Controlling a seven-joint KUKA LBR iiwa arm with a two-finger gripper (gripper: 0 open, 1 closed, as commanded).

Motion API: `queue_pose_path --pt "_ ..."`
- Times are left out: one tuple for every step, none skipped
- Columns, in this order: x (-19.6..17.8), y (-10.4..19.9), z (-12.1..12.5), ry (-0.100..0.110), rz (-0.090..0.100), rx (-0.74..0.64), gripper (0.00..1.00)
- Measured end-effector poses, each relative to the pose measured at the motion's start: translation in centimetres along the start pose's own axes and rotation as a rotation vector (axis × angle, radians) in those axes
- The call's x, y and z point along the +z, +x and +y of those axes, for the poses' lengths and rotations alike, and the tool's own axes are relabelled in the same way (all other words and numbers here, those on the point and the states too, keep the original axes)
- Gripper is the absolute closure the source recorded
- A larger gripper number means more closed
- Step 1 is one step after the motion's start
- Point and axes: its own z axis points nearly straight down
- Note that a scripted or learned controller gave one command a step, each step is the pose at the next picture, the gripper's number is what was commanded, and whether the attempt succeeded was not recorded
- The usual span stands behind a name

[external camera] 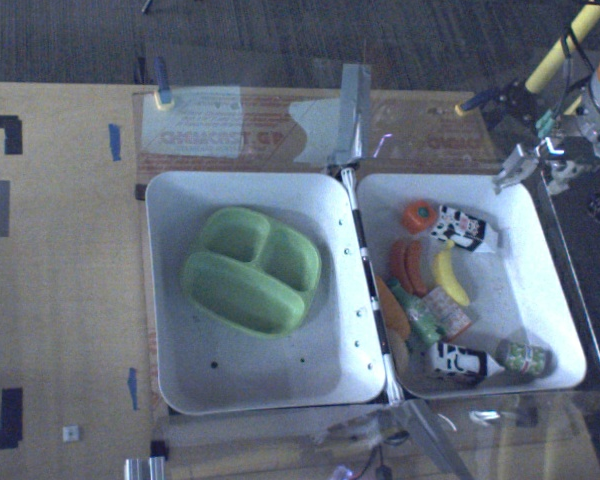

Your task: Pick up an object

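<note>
Your tool [525, 163] hangs over the far right corner of the right bin [565, 308], right at the rim, and I cannot tell how it's set from this angle, so take nothing for granted there. Everything worth grabbing lies inward from it, toward the bin's middle and near edge. Closest is the black-and-white carton [457, 228], just inside that corner, with the orange tomato [418, 216] beside it toward the divider. Next along is the banana [450, 275], long axis running from far to near, slightly slanted. A second carton [458, 362] and a small jar [525, 357] sit along the near edge. The left bin [180, 368] carries a green divided plate [252, 268], well apart.
</note>
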Motion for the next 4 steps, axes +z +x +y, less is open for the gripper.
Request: queue_pose_path --pt "15.1 0.5 4.0 -0.024 -0.003 -0.001 0.00" --pt "15.6 -0.3 -2.0 -0.045 -0.008 -0.029 0.00" --pt "15.5 1.3 -5.5 -0.052 -0.018 -0.156 0.00" --pt "15.2 2.1 -4.1 -0.027 -0.012 -0.212 0.00"
